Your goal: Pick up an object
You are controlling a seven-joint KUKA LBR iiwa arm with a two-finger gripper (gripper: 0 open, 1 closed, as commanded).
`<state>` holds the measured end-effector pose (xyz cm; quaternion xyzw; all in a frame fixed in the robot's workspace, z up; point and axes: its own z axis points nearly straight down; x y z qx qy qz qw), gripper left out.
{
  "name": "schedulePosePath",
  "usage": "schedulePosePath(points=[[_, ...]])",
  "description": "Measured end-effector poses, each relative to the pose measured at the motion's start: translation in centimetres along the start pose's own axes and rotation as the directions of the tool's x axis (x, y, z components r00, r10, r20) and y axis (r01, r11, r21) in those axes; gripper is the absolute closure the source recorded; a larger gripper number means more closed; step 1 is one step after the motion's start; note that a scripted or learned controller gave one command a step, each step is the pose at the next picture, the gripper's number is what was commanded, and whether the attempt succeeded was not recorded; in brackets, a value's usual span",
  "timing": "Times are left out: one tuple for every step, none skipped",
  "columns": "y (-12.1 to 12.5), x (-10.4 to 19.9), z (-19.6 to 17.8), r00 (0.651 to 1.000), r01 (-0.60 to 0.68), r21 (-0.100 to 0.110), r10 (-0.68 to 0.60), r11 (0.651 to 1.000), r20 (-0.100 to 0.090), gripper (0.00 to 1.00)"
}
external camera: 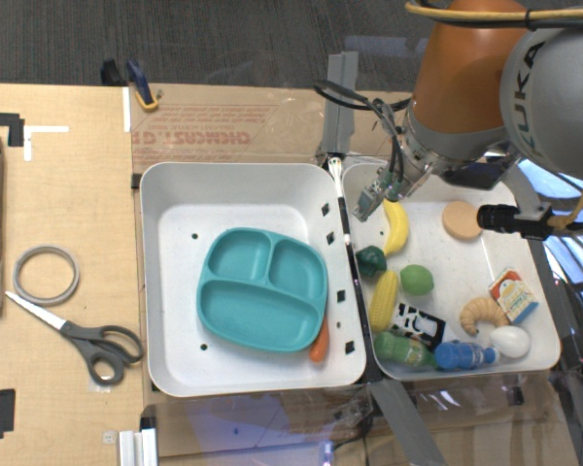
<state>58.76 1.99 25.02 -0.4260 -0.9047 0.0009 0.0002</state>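
Note:
My gripper (pixel 378 198) hangs over the back left corner of the right bin (pixel 539 352), just above the top end of a yellow banana (pixel 396 229). Nothing shows in its grip. The right bin also holds a dark green piece (pixel 371 260), a yellow oblong fruit (pixel 383 299), a green lime (pixel 417 280), a tan round biscuit (pixel 461 220), a croissant (pixel 481 311), a white egg (pixel 510 341), a small red and blue carton (pixel 514 296), a blue bottle (pixel 462 357) and a green bottle (pixel 403 349).
The left bin (pixel 165 250) holds a teal divided plate (pixel 262 289) with an orange carrot (pixel 319 343) at its right edge. Scissors (pixel 87 338) and a tape ring (pixel 46 273) lie on the wooden bench at left. The big grey and orange arm (pixel 466 66) looms over the right bin's back.

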Motion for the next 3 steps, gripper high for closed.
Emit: schedulePosePath(points=[[1.3, -6.7, -5.9, 0.998, -0.07, -0.002, 0.07, 0.998, 0.003, 1.0], [0.9, 1.7, -0.8, 0.989, -0.145, 0.001, 0.145, 0.989, -0.001, 1.0], [0.5, -5.8, -5.9, 0.999, 0.041, -0.002, -0.041, 0.999, 0.003, 1.0]])
